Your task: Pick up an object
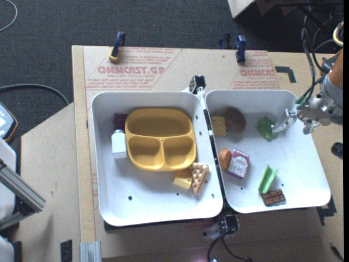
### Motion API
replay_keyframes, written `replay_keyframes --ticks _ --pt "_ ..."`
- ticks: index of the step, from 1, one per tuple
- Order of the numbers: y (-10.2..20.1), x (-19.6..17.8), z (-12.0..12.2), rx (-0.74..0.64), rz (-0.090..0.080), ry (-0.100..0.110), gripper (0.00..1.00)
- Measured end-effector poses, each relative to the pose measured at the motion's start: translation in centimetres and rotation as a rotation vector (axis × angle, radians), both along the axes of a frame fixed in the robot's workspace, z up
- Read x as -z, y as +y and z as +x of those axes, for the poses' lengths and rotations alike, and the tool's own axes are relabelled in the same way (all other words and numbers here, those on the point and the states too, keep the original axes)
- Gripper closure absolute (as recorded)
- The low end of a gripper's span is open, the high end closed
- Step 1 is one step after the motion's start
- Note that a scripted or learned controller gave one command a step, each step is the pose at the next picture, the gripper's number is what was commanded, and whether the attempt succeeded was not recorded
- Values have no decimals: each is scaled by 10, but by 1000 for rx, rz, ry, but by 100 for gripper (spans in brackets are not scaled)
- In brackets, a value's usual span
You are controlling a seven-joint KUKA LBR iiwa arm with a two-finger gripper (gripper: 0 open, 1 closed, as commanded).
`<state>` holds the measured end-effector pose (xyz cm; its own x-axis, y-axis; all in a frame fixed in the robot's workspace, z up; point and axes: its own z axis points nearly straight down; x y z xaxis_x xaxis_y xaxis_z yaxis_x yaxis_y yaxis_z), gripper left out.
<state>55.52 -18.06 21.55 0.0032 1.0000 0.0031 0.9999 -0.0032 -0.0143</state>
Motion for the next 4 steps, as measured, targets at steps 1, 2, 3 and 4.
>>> replay_keyframes --ticks 1,2,3,4 --pt "0 -8 3 -3 -3 -14 0" --pt "-3 37 -3 -2 -1 -8 0" --pt "-10 97 -3 -3 -1 -8 0" --pt "-9 133 -4 -3 -1 -9 0"
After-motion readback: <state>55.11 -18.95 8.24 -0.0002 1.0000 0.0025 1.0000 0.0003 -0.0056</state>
